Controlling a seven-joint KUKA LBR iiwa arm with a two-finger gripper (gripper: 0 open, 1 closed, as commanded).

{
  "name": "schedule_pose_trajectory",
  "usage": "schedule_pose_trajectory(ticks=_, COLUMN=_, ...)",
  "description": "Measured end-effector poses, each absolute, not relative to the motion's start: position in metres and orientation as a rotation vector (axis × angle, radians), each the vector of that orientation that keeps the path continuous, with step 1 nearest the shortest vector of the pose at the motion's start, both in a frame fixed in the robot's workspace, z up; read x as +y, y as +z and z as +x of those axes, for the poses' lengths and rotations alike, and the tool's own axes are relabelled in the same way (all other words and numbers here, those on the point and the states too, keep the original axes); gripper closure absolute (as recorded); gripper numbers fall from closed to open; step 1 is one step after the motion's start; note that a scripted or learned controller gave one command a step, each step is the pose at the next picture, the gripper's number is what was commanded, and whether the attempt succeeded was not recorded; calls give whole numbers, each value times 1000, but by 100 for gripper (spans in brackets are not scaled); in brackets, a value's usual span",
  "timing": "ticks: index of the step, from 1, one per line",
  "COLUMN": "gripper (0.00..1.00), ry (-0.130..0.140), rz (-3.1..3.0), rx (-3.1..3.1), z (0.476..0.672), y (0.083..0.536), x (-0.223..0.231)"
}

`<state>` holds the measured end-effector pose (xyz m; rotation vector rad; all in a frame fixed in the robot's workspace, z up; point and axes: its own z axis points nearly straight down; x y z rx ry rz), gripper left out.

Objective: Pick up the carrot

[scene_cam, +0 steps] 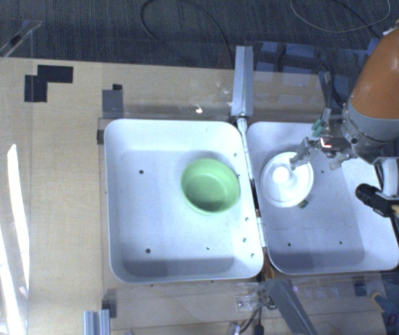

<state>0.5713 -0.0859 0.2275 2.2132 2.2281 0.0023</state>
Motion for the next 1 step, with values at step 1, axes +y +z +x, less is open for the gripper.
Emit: schedule_pose_trajectory(ticks=1, gripper=0, ry=2, rz=1823, rx=2558, z=499, y=183, x=-27)
